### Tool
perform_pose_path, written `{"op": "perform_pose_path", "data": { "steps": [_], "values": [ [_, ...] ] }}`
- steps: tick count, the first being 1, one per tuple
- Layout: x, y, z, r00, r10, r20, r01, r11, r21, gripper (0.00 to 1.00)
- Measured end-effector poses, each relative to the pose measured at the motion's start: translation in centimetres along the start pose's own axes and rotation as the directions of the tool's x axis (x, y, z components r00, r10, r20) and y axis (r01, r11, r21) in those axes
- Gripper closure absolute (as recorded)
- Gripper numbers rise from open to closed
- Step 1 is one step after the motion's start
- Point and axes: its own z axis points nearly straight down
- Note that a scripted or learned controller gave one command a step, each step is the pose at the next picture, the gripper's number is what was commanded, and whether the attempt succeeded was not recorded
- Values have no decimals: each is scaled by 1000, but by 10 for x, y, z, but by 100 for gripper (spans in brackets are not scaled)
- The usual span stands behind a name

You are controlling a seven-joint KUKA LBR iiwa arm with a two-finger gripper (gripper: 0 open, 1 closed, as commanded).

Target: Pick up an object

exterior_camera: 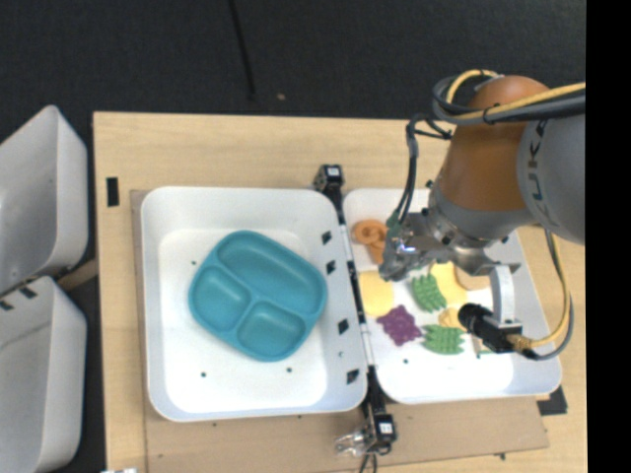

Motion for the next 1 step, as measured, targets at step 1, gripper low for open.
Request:
{"op": "perform_pose_path", "data": {
  "steps": [1],
  "values": [
    [55, -21, -8, 1000, -2, -1, 2, 1000, 0, 100]
  ]
}}
